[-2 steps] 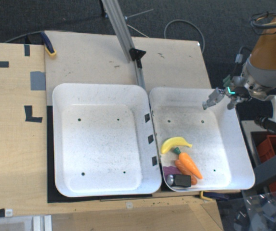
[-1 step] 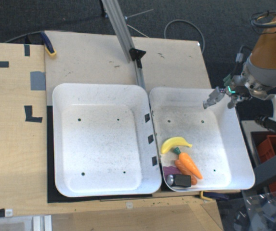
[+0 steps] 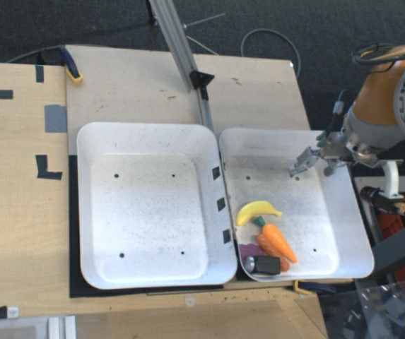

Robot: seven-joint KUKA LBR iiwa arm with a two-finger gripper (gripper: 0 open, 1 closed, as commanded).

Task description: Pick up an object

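In the right bin (image 3: pixel 329 210) lie a yellow banana (image 3: pixel 256 210), an orange carrot with a green top (image 3: pixel 276 241), a small dark block (image 3: pixel 266 265) and a bit of purple (image 3: pixel 247 250), all bunched near the bin's front left corner. My gripper (image 3: pixel 303 164) hangs over the bin's far right part, well behind and to the right of the banana. Its fingers look spread apart with nothing between them.
The left bin (image 3: pixel 145 203) sits beside the right one. A metal pole (image 3: pixel 181 48) slants across the bench behind the bins. The grey and orange arm (image 3: pixel 379 111) comes in from the right edge. Cables lie on the dark floor beyond.
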